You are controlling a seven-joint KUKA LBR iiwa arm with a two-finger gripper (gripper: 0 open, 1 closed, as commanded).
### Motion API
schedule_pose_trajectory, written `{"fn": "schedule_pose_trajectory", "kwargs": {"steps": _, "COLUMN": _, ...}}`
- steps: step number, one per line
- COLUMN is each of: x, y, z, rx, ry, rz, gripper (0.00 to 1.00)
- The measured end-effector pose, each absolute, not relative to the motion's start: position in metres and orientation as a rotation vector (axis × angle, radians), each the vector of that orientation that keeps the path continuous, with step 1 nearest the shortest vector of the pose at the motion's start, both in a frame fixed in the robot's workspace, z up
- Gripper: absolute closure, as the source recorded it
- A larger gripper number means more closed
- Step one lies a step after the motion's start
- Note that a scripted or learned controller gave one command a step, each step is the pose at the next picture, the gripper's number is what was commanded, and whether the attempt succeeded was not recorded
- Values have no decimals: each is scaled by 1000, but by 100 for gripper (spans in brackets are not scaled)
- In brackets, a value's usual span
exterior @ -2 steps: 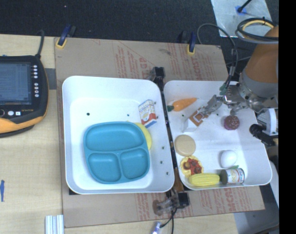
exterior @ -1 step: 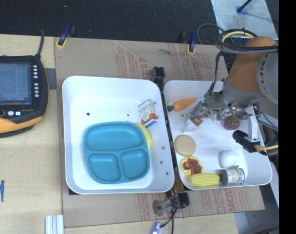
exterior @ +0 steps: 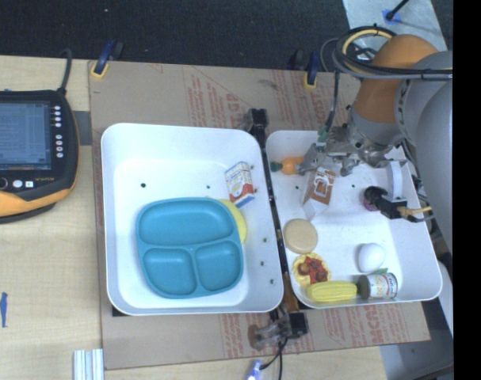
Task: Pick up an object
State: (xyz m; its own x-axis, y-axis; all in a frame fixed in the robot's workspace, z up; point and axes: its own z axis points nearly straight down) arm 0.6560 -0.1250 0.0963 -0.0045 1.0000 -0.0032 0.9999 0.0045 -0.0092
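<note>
— Gripper (exterior: 326,163) first: where does it sit?
— Over the far part of the right bin (exterior: 418,244), at the end of the arm (exterior: 380,101) that reaches in from the right.
— And its fingers?
— Spread, as far as the view lets me judge, one to each side of the top end of a brown packet (exterior: 323,187). I don't see them pinching it.
— Where does that packet lie?
— In the right bin, just under the gripper, tilted. I can't tell whether it rests flat on the bin's floor.
— What else is in that bin?
— A small orange thing (exterior: 288,165) sits near the far left corner, left of the gripper. A round tan disc (exterior: 300,234) lies against the left wall, with a red and yellow piece (exterior: 311,269) just nearer than it. A corn cob (exterior: 333,292) lies along the near wall, and a small jar (exterior: 380,285) lies on its side just beside the cob's right end. A white ball (exterior: 371,256) sits just beyond the jar.
— And the left bin (exterior: 121,212)?
— A blue divided tray (exterior: 191,245) covers much of its floor. A small carton (exterior: 240,182) stands tilted near the right wall, beyond the tray. Something yellow (exterior: 238,216) shows at the tray's right edge.
— Anything on the bench itself?
— A handheld screen unit (exterior: 22,145) lies at the left, well apart from both bins.
</note>
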Motion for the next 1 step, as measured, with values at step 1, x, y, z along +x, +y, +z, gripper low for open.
{"fn": "schedule_pose_trajectory", "kwargs": {"steps": 1, "x": 619, "y": -119, "z": 92, "rx": -2215, "ry": -2225, "rz": 7, "gripper": 0}}
